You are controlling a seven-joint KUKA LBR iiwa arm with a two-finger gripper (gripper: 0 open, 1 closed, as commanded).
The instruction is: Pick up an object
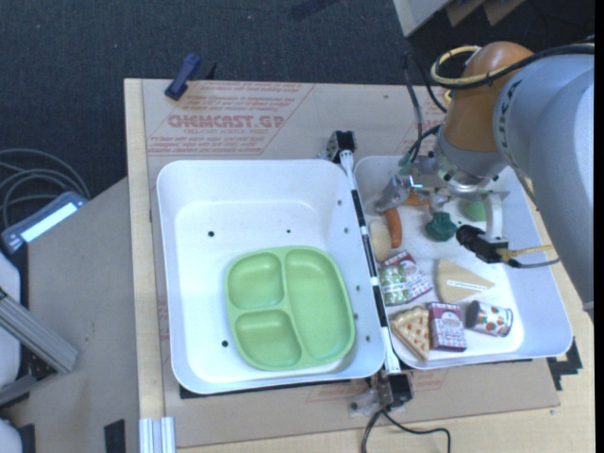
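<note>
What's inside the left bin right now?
The left bin holds one green divided plate lying flat, with nothing visible in its three compartments. Whatever lies under the plate is covered. The toy food sits in the right bin, where the pincer is.

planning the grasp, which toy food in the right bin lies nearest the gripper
The orange carrot-like piece, lying just below the gripper by the bin's left wall; the pizza slice and cheese wedge lie farther toward the front.
</note>
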